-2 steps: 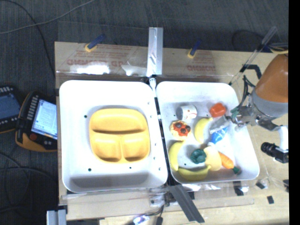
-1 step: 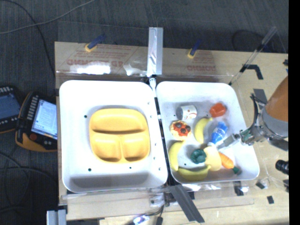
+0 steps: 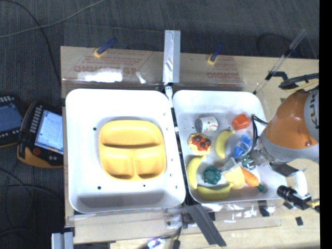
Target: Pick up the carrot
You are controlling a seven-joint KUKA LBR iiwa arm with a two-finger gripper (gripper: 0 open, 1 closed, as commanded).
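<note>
Carrot [image 3: 250, 177] lies just right of gripper [image 3: 243, 161], near right bin's [image 3: 218, 98] front corner. Finger state indiscernible, gripper tip blurred amid clutter.

2 white bins: left bin [image 3: 78, 139], right bin [image 3: 218, 98]. 1 yellow tray [image 3: 133, 148]. 2 bananas [image 3: 223, 143] [image 3: 193, 173], 1 carrot [image 3: 250, 177], 1 white cup [image 3: 207, 123], 1 green toy [image 3: 211, 175], 1 orange block [image 3: 240, 122].
</note>
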